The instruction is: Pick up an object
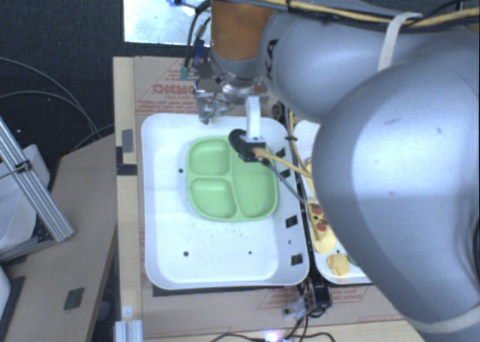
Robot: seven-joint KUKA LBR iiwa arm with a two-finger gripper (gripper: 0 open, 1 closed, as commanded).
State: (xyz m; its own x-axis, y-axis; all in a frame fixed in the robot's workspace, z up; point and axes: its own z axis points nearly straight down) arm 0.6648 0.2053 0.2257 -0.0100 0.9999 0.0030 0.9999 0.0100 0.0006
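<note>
Rig: the grey arm (375, 108) reaches in from the right and crosses over most of the right bin (334, 279). Its orange band (247, 10) sits above the wrist.

Gripper: the gripper (208, 112) hangs over the far edge of the left bin (169, 243), just beyond the plate's far rim. This view is too blurred to tell whether it is open or closed. Nothing shows in its grasp.

Task object: a green divided plate (229, 179) with three compartments lies flat near the middle of the left bin, a little toward the far side. It is the one clear candidate in that bin.

Why it lies so: the plate rests on its base with its rim up, so a raised edge is probably the only place to grip it. Its compartments look empty.

Right bin: yellow pieces (324, 234) lie near its left wall, possibly toy food. The arm hides the rest of the bin.

Under the bins: a cardboard sheet (161, 89) with red print lies beneath both bins.

Step in hand: judged as an approach, with the gripper placed close to the plate's far rim and not yet on it.

Next move calls for: descending so that the rim passes between the jaws. A thin, sloped edge leaves little margin.

Risk: the smooth, shallow plate may slip or tip, or the gripper may meet the bin wall instead.
</note>
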